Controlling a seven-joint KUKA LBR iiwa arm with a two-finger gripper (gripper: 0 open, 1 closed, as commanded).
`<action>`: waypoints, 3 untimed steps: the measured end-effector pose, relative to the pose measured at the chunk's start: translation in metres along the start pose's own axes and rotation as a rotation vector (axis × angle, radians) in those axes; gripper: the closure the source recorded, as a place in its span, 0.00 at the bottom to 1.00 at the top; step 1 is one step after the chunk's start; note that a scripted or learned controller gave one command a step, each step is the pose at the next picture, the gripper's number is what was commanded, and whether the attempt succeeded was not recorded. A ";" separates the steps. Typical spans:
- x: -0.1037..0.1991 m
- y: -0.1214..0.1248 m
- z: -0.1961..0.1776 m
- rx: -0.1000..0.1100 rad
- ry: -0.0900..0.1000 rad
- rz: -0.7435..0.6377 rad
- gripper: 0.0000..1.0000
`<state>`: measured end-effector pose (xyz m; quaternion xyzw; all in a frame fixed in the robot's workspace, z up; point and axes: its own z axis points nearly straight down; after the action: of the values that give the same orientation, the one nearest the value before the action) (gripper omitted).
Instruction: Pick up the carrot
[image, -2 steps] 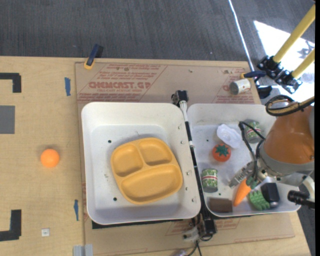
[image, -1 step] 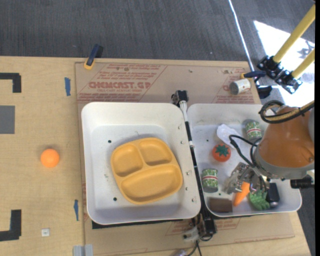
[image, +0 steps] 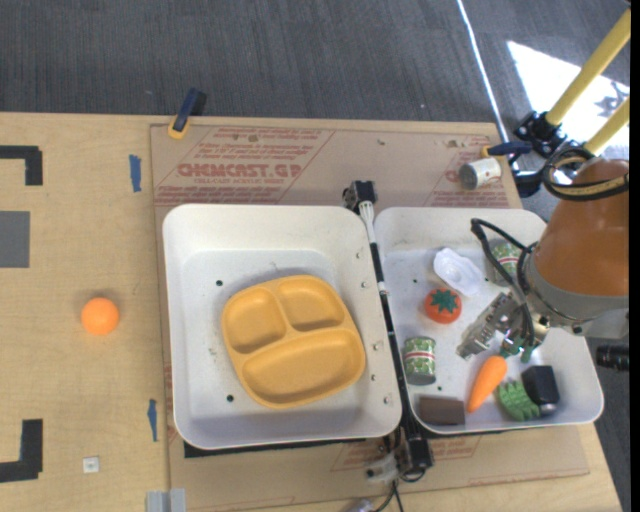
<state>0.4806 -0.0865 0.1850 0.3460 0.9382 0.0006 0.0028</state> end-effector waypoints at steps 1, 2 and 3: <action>0.000 0.000 0.000 0.000 0.000 0.000 0.00; -0.024 -0.025 0.086 0.003 0.005 -0.092 0.00; -0.025 -0.024 0.075 -0.001 0.000 -0.090 1.00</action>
<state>0.4845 -0.1211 0.1100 0.3033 0.9529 0.0009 0.0029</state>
